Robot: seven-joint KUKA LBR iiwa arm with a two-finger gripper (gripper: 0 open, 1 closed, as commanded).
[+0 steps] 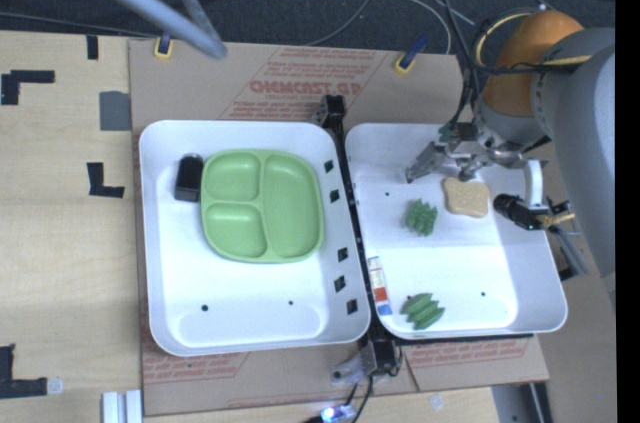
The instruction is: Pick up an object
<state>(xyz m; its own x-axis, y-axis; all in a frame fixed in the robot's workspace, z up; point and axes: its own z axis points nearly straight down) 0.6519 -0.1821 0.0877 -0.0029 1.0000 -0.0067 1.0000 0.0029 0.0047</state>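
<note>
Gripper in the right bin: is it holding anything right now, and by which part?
Nothing is held. The gripper hangs over the right bin, its fingers apart, beside the tan sponge-like piece.

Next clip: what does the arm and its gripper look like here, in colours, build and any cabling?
A bulky grey KUKA arm with a rounded orange band above the wrist. Dark cables loop around that band and run down toward a small metallic two-finger gripper of silver and dark parts. A black fitting with an orange tip sticks out near the wrist.

Green divided plate (263, 207) beside small black block (188, 178) in left bin (165, 301).
</note>
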